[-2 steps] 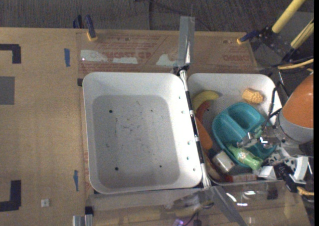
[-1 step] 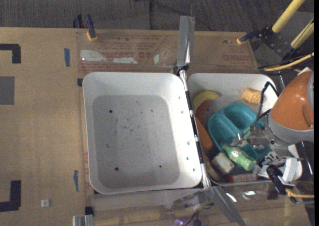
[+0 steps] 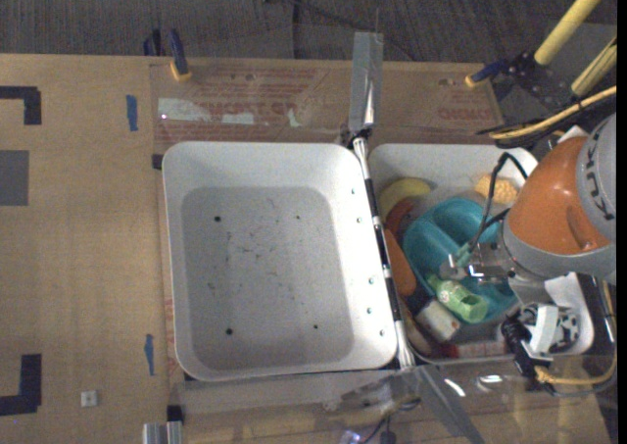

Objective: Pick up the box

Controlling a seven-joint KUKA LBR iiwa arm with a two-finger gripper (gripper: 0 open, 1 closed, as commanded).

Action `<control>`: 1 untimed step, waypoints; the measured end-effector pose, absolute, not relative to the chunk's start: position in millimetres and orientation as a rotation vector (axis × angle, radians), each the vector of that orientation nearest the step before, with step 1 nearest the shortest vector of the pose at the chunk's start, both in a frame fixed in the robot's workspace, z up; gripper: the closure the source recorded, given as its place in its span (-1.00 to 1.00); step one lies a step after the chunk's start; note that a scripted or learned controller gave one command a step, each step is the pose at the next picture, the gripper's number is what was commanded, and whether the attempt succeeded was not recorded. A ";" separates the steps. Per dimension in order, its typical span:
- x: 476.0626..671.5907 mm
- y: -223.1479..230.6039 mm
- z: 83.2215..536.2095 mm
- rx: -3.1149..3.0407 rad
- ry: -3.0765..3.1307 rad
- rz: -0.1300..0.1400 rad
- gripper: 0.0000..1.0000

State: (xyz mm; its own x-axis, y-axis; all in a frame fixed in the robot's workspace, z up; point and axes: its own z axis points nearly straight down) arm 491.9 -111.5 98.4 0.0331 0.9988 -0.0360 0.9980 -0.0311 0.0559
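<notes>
**Arm over the cluttered right bin, box not yet secured**

I see the grey arm with its orange band (image 3: 558, 212) low over the shallow white right bin (image 3: 431, 153), its jaws (image 3: 477, 271) among a teal plastic bowl-like piece (image 3: 441, 236), a yellow rounded object (image 3: 407, 195) and a light green plastic piece (image 3: 465, 303). I cannot tell how the jaws stand. The small white box (image 3: 437, 320), my best guess at the target, lies near the bin's front edge, just beside the green piece. I would centre over it, clear of that neighbour, and descend squarely

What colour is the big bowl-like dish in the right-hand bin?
Teal blue: the dish shows best in the camera view, in the right bin.
</notes>
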 end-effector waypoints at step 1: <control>491.8 -112.2 98.3 2.223 2.132 0.022 -1.00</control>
